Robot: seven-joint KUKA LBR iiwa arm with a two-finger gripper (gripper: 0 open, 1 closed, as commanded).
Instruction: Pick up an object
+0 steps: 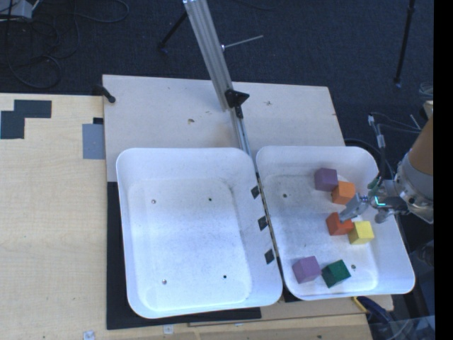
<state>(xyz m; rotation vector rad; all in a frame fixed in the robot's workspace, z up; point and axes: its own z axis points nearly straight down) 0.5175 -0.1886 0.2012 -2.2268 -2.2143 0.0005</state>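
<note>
Blocks sit in the right bin [301, 163], six of them. A purple block [326, 178] is near the back, and an orange block [345, 192] touches it on the right side. A red block [337, 224] lies in the middle of the group, with a yellow block [362, 232] just beside it. Near the front edge sit another purple block [306, 268] and a dark green block [336, 273], close together.

The arm [417, 176] comes in from the right, over the bin's rim. Its end effector [352, 208] points down and left into the group of blocks. The tip is right at the red block, between the orange one and the yellow one. It looks like it touches the red block's top, but I cannot tell if it has hold of it or how wide it is.

The left bin [141, 190] sits next to the right one on the pale surface [163, 112]. A long grey metal bar [211, 48] leans up from behind the bins.
</note>
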